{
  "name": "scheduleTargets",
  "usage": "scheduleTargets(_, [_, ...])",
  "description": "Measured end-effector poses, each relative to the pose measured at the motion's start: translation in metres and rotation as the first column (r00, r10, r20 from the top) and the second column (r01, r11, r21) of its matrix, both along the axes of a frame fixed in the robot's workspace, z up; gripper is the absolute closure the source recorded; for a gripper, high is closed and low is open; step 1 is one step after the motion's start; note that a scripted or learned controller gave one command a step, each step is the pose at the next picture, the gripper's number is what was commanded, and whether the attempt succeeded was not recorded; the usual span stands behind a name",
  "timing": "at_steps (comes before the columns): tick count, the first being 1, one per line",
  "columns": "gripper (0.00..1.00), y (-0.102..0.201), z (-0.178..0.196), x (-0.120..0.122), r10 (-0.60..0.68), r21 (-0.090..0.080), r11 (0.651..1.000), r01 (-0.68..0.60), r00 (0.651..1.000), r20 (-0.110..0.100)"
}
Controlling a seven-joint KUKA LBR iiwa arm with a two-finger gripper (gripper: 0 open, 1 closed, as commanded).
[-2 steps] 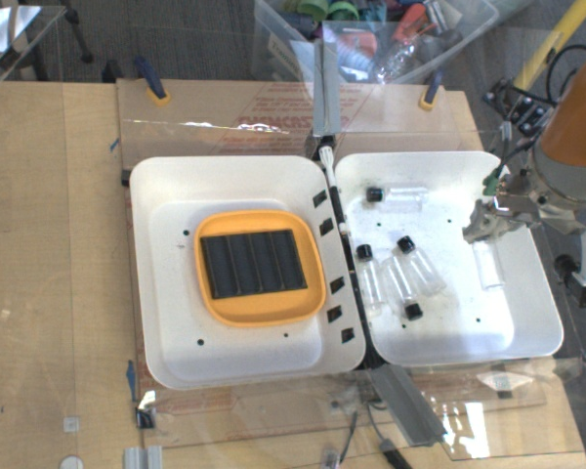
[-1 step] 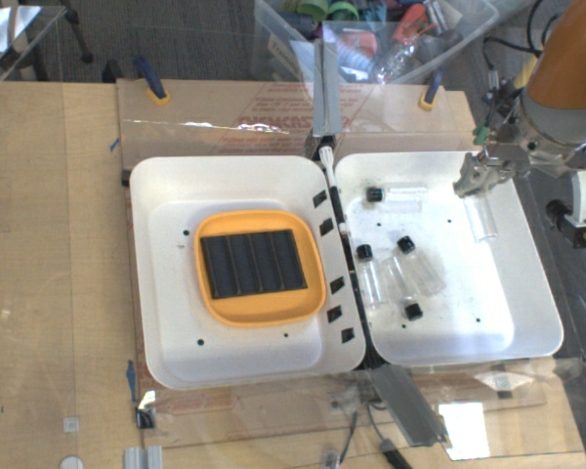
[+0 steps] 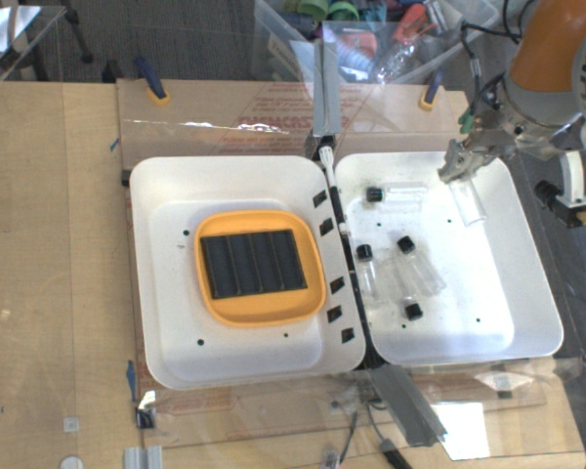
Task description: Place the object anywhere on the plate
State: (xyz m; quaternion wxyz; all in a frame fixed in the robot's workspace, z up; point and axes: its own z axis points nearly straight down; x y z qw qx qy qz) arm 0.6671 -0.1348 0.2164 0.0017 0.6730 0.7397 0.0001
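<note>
Here, your inventory: orange rounded-square plate [image 3: 262,268], ribbed black inset, in the left bin [image 3: 166,262]. Clear plastic bottles [image 3: 410,267], black-capped, lie right of the plate. Gripper [image 3: 456,169] above them; its grip cannot be told.

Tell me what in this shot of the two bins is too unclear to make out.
- Gripper, camera view: blurred and small, so its fingers' state is unreadable.
- Clear bottles in the right bin: see-through against white, outlines and count uncertain.
- Arm: cut off by the top right edge.
- Plate insert: dark, surface detail unclear.
</note>
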Motion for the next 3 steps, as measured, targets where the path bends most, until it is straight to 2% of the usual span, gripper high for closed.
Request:
scheduleTargets(1, [1.00,0.049,0.004,-0.003,0.210,0.003,0.978,-0.210,0.978,-0.004])
scheduleTargets(2, [1.00,0.064,0.027,0.000,0.329,0.000,0.944,-0.329,0.944,0.002])
scheduleTargets(3, [1.00,0.060,0.051,0.001,0.408,-0.001,0.913,-0.408,0.913,0.001])
